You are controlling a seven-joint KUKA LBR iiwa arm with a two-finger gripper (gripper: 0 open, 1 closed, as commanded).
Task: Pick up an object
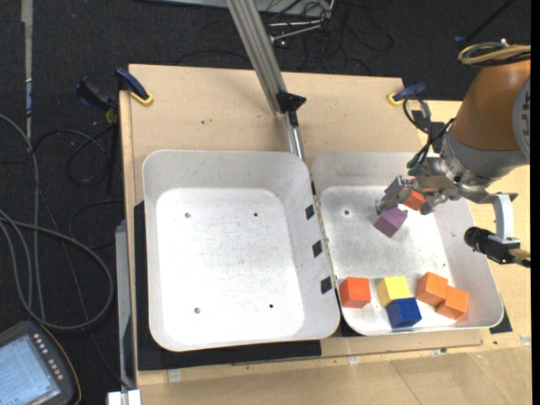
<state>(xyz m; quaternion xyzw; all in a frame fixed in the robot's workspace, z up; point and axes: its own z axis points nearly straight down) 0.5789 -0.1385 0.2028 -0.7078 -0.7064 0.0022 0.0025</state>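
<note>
The pincer (pixel 403 199) hangs over the far part of the right bin (pixel 354 205), reaching in from the right. Whether it is open, closed or gripping anything cannot be told from this slanted view. A purple block (pixel 391 221) sits tilted right at its near-left tip, touching or nearly touching it, and an orange block (pixel 413 199) shows right against the pincer on its right. Either could be the thing being picked, but neither is plainly clamped.

Well away from the pincer, along the near wall of the same bin, lie the other candidates: an orange cube (pixel 355 291), a yellow cube (pixel 392 288) with a blue cube (pixel 404 312) just in front of it, and two more orange blocks (pixel 443 294) pressed together in the near-right corner. The left bin (pixel 169 175) lies far to the pincer's left.

The risks look plain. The purple block is canted rather than flat, so a closing motion may catch only an edge and flick it aside, or it may slip out on the lift. With two blocks crowded at the tips, the pincer may shove one while closing on the other and come up with nothing. Any grip on a corner would likely fail under motion.
</note>
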